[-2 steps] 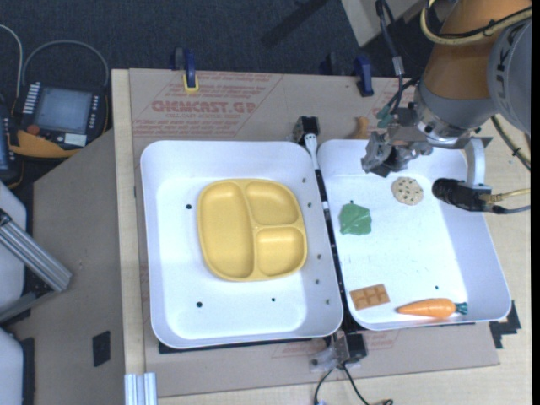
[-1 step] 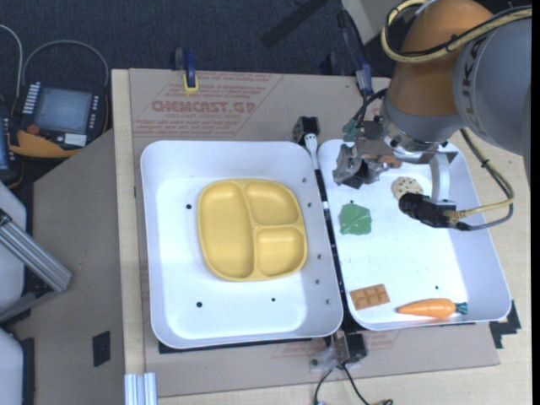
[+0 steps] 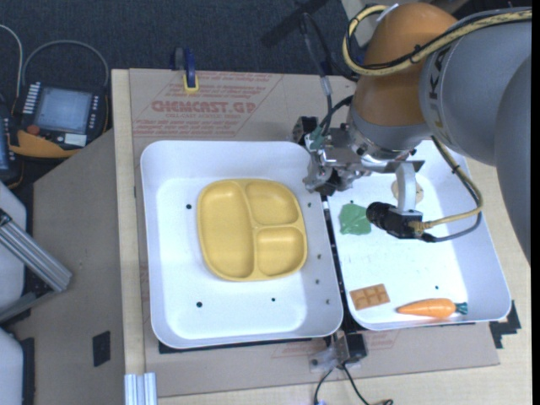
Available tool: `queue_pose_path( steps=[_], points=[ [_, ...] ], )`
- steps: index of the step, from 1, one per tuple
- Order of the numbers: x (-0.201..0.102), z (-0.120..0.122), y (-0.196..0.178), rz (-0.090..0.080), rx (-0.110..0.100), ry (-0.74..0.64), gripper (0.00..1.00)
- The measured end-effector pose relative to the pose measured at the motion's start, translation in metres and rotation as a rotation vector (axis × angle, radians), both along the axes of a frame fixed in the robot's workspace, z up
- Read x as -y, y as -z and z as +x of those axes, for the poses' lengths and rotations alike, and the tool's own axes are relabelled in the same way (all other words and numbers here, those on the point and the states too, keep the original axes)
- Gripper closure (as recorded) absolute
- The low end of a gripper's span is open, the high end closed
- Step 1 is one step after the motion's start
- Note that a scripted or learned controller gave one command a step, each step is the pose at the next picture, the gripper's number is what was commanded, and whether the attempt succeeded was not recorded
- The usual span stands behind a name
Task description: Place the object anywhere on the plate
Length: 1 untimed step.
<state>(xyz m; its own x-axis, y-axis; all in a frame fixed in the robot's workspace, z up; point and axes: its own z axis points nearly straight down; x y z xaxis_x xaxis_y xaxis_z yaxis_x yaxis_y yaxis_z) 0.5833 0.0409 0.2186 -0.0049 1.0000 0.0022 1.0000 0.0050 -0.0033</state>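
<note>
A yellow plate [image 3: 251, 228] with three compartments lies in the left white bin [image 3: 169, 302]. In the right bin [image 3: 472, 251] lie a green leafy piece [image 3: 354, 219], a brown square waffle [image 3: 369, 296] and an orange carrot [image 3: 429, 308]. My gripper [image 3: 323, 174] hangs over the wall between the two bins, near the plate's upper right corner and just up and left of the green piece. I see nothing held in it.
The grey arm with its orange band [image 3: 405, 49] covers the upper part of the right bin. Cardboard [image 3: 211, 99] lies under the bins. A handheld controller [image 3: 59, 112] sits at the far left, off the bench.
</note>
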Motion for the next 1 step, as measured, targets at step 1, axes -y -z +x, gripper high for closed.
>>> queue_pose_path(
  steps=[1],
  points=[
    [-0.0487, -0.0340, 0.0055, -0.001, -0.002, 0.000, 1.00]
  ],
)
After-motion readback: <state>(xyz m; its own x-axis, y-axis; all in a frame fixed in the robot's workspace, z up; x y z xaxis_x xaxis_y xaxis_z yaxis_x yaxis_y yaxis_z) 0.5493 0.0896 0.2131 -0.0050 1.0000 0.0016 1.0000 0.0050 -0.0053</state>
